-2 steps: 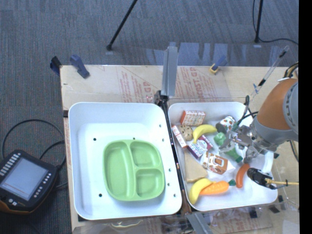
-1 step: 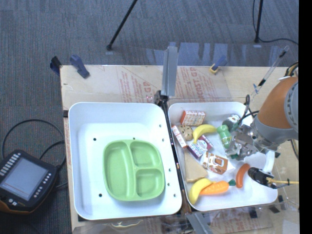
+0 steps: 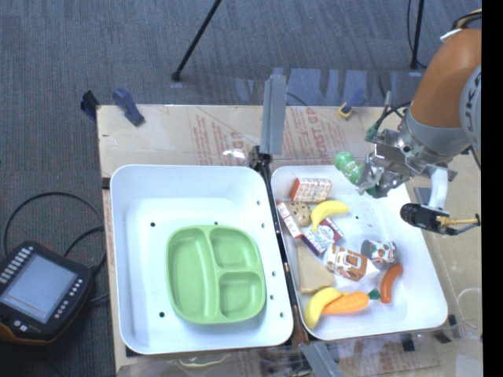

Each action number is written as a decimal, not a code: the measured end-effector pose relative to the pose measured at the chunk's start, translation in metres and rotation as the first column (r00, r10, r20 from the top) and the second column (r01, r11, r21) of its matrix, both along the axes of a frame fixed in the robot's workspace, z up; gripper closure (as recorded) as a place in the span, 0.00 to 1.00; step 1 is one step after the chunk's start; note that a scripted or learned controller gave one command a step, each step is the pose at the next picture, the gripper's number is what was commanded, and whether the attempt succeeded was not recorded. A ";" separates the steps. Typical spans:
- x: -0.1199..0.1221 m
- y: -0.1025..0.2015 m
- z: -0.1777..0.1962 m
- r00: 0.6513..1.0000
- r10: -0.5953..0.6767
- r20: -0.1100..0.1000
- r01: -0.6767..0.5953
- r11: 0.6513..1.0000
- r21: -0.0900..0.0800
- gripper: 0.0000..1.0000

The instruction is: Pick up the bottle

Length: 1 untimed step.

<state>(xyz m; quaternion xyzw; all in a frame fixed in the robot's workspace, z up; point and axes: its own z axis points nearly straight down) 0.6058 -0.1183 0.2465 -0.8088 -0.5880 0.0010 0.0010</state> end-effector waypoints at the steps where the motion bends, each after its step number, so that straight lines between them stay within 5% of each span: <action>1: 0.031 0.061 0.085 0.896 0.445 0.001 -0.445 0.896 0.000 1.00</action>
